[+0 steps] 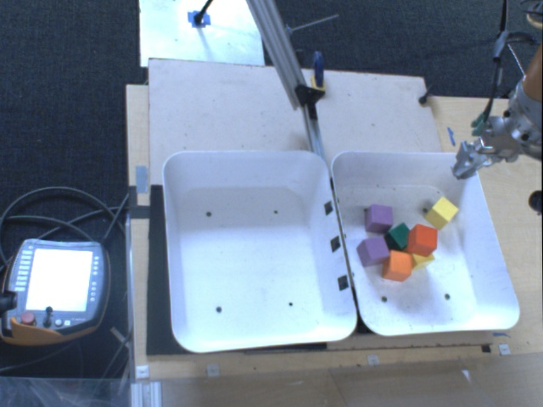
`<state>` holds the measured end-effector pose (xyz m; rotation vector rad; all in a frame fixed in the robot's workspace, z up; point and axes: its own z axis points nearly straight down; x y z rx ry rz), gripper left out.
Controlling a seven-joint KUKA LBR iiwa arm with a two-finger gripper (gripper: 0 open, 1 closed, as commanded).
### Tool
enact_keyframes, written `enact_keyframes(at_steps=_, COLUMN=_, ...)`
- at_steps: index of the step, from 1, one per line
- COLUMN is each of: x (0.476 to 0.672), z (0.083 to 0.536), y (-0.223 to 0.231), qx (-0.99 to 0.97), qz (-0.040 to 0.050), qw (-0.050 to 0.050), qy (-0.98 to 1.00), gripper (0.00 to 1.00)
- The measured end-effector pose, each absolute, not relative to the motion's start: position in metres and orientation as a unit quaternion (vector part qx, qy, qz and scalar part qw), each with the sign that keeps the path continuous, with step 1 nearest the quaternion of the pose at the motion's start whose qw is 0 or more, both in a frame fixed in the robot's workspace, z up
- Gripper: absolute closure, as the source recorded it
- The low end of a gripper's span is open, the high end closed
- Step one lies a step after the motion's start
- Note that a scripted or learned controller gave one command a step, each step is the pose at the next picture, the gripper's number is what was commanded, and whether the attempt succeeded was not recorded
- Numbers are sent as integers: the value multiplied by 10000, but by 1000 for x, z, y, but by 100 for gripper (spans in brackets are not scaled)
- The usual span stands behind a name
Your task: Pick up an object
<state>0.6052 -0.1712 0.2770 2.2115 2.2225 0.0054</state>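
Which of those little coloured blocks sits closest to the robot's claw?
The lone yellow block, apart from the cluster, lies nearest the gripper.

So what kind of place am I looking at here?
Probably a robotics lab test bench: two white bins side by side, small colored blocks piled in the right one, a robot's end effector above that bin, and a handheld controller on the floor.

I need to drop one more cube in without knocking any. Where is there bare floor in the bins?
The left bin has open floor wall to wall. In the right bin, the cube cluster crowds the middle; bare strips lie along the back wall and front rim.
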Motion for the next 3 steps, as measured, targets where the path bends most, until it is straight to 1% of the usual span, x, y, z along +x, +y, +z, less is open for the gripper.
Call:
enact_keyframes(at_steps=1, x=617, z=273, y=-109, qx=7030, qz=17, qw=3, qy=7111, gripper=100)
enact_keyframes(at_steps=2, x=628, z=257, y=-62, qx=7035, qz=10, qw=-3, qy=7107, gripper=100)
enact_keyframes(at_steps=3, x=631, z=241, y=-13, qx=7035, qz=7, qw=-5, qy=7107, gripper=100)
